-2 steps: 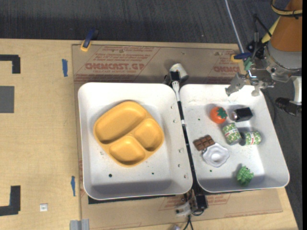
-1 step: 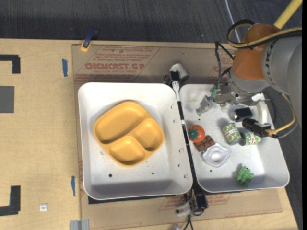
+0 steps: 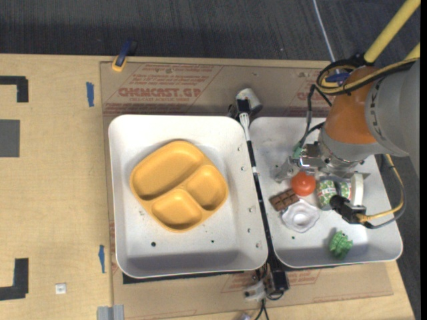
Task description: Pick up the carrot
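Note:
The carrot [image 3: 302,183] is an orange-red piece lying in the right white bin [image 3: 380,249], left of its middle, with its thin end pointing up-left. The arm's grey wrist with the orange band hangs over the bin's upper right part. The gripper [image 3: 311,167] sits just above the carrot, its lower end hidden by its own body. I cannot see whether it touches the carrot.
Around the carrot lie a brown chocolate bar [image 3: 283,199], a clear plastic cup [image 3: 300,217], a green-and-white packet [image 3: 327,193] and a green toy [image 3: 340,243]. The left bin [image 3: 127,245] holds a yellow divided plate [image 3: 179,185]. Cables trail at the arm's right.

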Controlling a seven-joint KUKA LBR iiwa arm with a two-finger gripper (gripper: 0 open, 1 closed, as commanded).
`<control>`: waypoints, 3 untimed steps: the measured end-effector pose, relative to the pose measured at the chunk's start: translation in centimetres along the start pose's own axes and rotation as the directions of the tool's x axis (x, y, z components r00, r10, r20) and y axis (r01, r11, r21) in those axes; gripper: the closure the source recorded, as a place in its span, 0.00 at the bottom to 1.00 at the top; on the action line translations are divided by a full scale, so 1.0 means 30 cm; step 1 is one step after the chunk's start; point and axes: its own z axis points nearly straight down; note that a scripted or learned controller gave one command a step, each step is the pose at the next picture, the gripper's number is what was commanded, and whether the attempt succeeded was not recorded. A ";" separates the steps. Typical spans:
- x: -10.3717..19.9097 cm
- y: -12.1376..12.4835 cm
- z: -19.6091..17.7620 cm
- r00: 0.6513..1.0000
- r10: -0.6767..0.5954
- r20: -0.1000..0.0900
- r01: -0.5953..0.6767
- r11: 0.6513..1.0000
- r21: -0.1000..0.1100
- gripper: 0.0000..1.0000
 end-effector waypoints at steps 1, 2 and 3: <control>0.225 -0.120 -0.330 0.978 0.206 0.001 -0.206 0.978 0.000 0.00; 0.465 -0.192 -0.329 0.998 0.060 0.000 -0.060 0.998 0.003 0.00; 0.614 -0.230 -0.329 0.864 0.503 0.001 -0.503 0.864 0.000 0.00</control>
